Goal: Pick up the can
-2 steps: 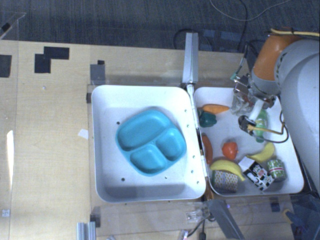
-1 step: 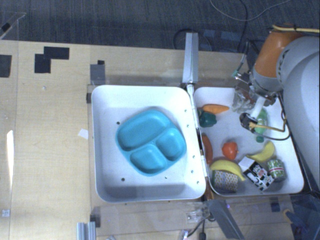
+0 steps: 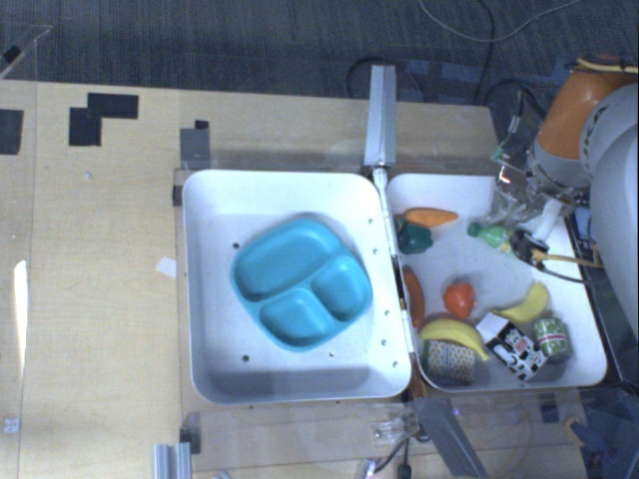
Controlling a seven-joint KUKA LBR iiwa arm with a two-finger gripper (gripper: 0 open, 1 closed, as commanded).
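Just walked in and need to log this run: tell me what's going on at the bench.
The grey arm reaches in from the right, its gripper over the far part of the right bin, near a small green item. The can sits untouched at that bin's near right corner, beside a banana. A blue divided tray lies in the left bin.

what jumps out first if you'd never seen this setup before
The big blue divided plate lying alone in the left bin draws the eye first. Next comes the clutter in the right bin: two bananas, a carrot, a red tomato-like piece and the can in the near right corner. The grey arm with its orange band leans in over that bin's far right corner.
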